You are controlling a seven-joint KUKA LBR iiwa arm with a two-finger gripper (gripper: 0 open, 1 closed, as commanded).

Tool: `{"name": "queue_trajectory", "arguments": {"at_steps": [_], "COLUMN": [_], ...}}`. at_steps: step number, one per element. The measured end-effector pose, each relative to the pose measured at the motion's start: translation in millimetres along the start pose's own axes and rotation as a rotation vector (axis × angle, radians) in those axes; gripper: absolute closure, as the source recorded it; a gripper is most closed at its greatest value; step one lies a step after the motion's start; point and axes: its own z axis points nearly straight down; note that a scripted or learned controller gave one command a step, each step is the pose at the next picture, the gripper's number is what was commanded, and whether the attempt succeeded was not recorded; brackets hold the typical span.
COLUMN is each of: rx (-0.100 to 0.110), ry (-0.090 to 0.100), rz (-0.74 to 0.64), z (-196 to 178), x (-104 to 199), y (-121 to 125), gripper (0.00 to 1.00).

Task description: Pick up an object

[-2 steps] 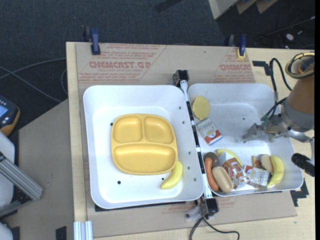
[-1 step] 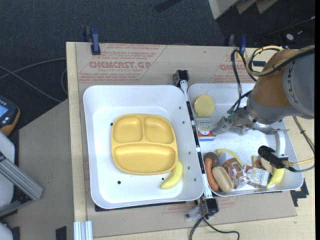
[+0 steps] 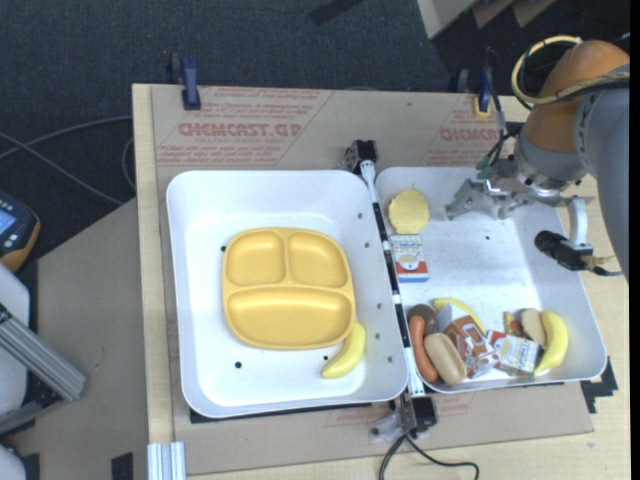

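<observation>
Heaped toy food fills the right bin's near end — well apart from the pincer, fingers spread, holding nothing; the round yellow disc lies just left.

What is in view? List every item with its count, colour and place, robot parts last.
Bins: 2, white, side by side on the bench.
Divided plate: 1, yellow, middle of the left bin.
Bananas: 2 clear ones, yellow; one by the plate's near right corner, one at the right bin's near right.
Round disc: 1, pale yellow, far left of the right bin.
Small carton: 1, white with red and blue, just nearer than the disc.
Toy food pile: several, mixed colours, near end of the right bin.
Clamps: 2, blue, far edge.
Arm: 1, grey and orange, right.
Gripper: 1, over the right bin's far end.
</observation>
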Motion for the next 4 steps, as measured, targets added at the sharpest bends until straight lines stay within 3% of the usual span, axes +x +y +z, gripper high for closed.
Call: {"name": "queue_trajectory", "arguments": {"at_steps": [1,2,3,4], "rx": [0.015,0.001,0.016,0.003], "ry": [0.005,0.003,0.007,0.006], "rz": [0.008,-0.004,0.005,-0.007], "z": [0.9,0.5,0.7,-19.3], "x": [-30.1,3.5,-3.3,69.1], "y": [-92.0,-22.6,-94.2,-52.4], "gripper": [0.00,0.00,0.00,0.00]}}
